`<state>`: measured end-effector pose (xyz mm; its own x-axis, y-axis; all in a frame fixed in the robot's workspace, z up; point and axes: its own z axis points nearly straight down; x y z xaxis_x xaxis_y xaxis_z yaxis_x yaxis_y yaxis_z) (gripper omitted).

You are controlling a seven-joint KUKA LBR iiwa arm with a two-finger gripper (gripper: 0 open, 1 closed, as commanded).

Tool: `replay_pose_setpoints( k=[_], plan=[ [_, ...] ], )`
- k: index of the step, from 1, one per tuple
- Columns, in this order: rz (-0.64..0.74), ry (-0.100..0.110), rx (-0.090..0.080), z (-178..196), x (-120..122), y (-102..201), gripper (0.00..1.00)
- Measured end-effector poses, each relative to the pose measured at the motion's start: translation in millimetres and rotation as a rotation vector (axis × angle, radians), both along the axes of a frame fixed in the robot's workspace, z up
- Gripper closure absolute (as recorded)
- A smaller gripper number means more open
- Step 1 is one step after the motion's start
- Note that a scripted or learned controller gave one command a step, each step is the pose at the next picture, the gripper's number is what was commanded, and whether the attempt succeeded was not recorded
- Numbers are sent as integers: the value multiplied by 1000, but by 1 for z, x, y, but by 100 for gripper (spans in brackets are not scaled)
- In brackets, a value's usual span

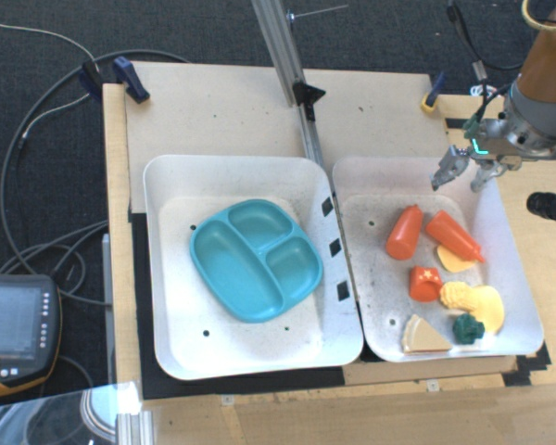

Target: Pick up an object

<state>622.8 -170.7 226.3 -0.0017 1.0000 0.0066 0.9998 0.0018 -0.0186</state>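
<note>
My gripper (465, 171) hangs over the far edge of the right bin (375, 188), its two grey fingers spread open with nothing between them. Below it in that bin lie toy foods: an orange-red cylinder (404, 232), an orange carrot-like cone (455, 235), a small red piece (424, 284), a yellow corn-like piece (473, 301), a sandwich wedge (425, 335) and a small dark green piece (467, 328). The nearest of them, the cone, sits a little toward the front from the fingers.
The left bin (167, 193) holds a blue three-compartment plate (256, 259). A metal pole (280, 35) slants down to the seam between the bins. Blue clamps (130, 78) sit at the bench's far corners, with cables on the floor at left.
</note>
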Motion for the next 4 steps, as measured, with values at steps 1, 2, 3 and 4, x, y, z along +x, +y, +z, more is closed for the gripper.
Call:
replay_pose_setpoints(
  k=[1,2,3,4],
  plan=[
    [0,-5,-1,3,1,0,0],
    [2,2,1,-52,-5,11,0],
    [-1,-27,-14,-105,-7,10,0],
    [-2,-47,-18,-123,1,6,0]
  ],
)
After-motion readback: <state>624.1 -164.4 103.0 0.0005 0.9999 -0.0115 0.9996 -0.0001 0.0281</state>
